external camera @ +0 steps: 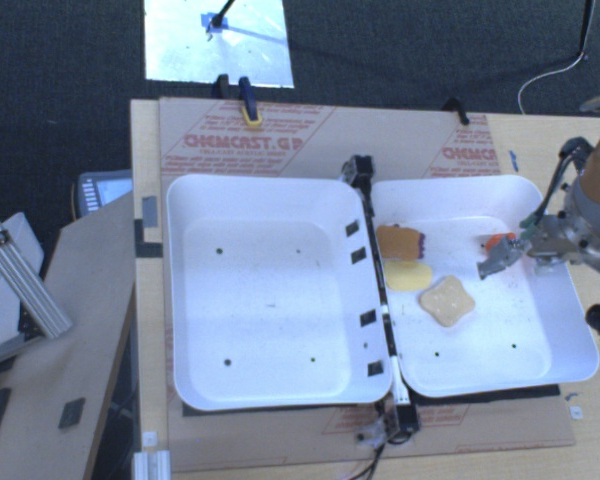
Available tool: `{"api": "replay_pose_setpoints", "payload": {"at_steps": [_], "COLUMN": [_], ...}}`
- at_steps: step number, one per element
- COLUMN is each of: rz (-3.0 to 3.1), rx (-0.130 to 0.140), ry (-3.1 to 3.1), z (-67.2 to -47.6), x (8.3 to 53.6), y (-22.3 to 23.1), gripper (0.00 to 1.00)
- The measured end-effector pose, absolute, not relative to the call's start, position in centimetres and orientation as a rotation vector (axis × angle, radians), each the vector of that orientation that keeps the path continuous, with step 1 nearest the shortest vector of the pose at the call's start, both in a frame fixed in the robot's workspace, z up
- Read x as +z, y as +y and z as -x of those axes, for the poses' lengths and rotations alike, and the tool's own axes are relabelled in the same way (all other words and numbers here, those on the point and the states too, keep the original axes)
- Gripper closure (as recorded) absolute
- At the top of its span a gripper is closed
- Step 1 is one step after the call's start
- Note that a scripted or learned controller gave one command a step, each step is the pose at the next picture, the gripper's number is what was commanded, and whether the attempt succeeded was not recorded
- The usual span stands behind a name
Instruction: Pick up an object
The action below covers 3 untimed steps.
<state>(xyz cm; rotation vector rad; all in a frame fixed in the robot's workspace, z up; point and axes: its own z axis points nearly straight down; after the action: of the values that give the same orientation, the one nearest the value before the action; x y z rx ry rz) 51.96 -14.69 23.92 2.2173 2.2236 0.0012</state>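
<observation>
From my remote seat I saw three loose objects grouped in the left half of the right bin (540,363). Closest to the divider lay a brown block with a purple edge (400,241), close to the bin's left wall. Just below it, touching or nearly so, sat a flat pale-yellow piece (408,276). To the lower right of that rested a tan, rounded-square piece (447,301), its corner just beside the yellow one. A small orange object (496,239) showed farther right, right at the gripper, partly hidden by it; I could not make out what it was.

The gripper (497,259) hung over the right part of that same bin, its dark tip pointing left and down toward the bin floor. I could not tell whether its fingers were parted or closed, nor whether the orange object sat between them or only beside them. It stood well apart from the brown, yellow and tan pieces.

The grey arm (592,218) came in from the right edge of the view, with a cable looping above the wrist.

The left bin (180,298) sat side by side with the right one, joined along the middle by a row of dark clips (360,258). Both bins rested on a printed board (280,140) lying on the pale wooden surface (145,128). A yellow-and-blue clamp (248,103) gripped the board's far edge, and beyond it a shiny metal sheet (218,28) lay on the dark floor.
</observation>
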Motion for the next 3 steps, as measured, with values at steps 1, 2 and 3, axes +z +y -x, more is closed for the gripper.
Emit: {"api": "replay_pose_setpoints", "payload": {"at_steps": [1,2,3], "rz": [-2.202,-2.204,-2.206], "rx": [0.015,0.006,0.005], "ry": [2.212,2.226,2.233], "z": [-51.7,-51.8,-55.3], "x": [51.7,52.0,51.6], "y": [-16.4,-16.2,-9.1], "gripper": [0.0,1.0,1.0]}}
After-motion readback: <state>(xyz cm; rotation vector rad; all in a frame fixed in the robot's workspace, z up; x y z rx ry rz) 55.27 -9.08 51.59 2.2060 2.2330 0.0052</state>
